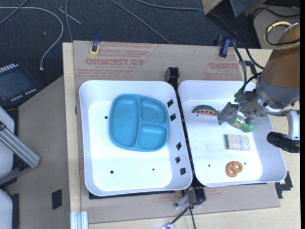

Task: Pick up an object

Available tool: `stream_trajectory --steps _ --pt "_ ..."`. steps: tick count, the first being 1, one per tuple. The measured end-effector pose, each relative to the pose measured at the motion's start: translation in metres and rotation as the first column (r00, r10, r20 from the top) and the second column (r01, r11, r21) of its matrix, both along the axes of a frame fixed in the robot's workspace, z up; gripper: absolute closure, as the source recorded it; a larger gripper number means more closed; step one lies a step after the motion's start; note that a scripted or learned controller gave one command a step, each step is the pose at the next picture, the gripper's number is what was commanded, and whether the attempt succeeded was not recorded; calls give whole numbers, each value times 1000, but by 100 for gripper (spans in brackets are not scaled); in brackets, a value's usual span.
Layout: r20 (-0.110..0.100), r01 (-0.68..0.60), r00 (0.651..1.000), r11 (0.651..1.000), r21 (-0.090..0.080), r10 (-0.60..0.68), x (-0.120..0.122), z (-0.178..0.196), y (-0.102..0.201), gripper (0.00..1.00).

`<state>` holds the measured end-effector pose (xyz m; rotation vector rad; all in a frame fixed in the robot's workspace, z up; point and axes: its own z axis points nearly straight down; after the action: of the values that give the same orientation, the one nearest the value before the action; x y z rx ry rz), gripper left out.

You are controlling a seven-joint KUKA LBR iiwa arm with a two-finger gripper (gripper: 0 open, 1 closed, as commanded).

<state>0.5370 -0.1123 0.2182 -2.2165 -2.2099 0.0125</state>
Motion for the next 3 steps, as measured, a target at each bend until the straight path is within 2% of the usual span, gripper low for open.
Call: stream_trajectory --steps 1,2,3 --pt "12 -3 1000 1000 -2 3 3 6 0 0" --pt "7 -3 1000 1000 0 3 3 -36 2 0" --pt "7 -2 1000 1000 0 2 -7 -84 2 0"
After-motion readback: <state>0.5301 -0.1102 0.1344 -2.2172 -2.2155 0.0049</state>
